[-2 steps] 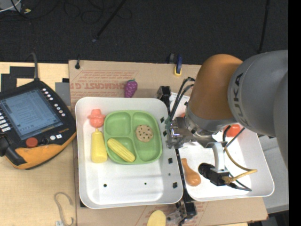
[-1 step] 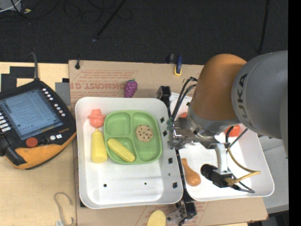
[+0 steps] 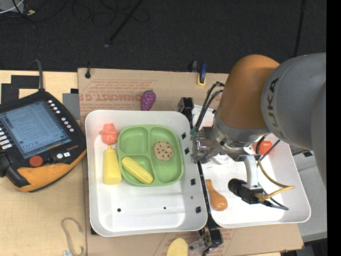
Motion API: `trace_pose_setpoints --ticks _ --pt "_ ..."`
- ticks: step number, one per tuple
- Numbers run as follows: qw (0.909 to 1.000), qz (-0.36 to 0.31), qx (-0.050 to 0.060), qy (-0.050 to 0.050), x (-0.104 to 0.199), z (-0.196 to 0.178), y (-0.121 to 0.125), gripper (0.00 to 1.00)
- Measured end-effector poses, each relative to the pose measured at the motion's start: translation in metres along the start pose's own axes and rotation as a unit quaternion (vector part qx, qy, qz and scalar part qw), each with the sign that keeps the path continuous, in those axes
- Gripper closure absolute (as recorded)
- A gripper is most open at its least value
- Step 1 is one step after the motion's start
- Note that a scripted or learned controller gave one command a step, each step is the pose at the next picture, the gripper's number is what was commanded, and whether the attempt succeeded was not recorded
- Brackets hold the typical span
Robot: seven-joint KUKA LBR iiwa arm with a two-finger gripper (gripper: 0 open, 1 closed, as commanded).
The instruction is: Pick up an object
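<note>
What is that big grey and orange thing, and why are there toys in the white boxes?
That big thing is a robot arm, reaching in from the right. One camera fixed above the bench looks down at a slant. The arm's job is to pick up a toy. In the left white bin lies a green divided plate with a cookie in one section and a toy corn cob in another. Beside the plate are a yellow bottle and a pink toy. In the right bin lies a toy drumstick. The arm's end hangs over where the two bins meet; I cannot tell whether it is holding anything. The screen on the left is a handheld controller.
</note>
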State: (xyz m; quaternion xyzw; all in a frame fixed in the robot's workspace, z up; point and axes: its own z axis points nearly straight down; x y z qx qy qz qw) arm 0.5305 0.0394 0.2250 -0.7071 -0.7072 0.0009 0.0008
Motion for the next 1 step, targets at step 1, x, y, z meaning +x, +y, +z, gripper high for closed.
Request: trace_pose_setpoints --ticks 1 --pt "1.0 0.0 0.001 0.001 0.008 -0.0096 -0.0147 1.0"
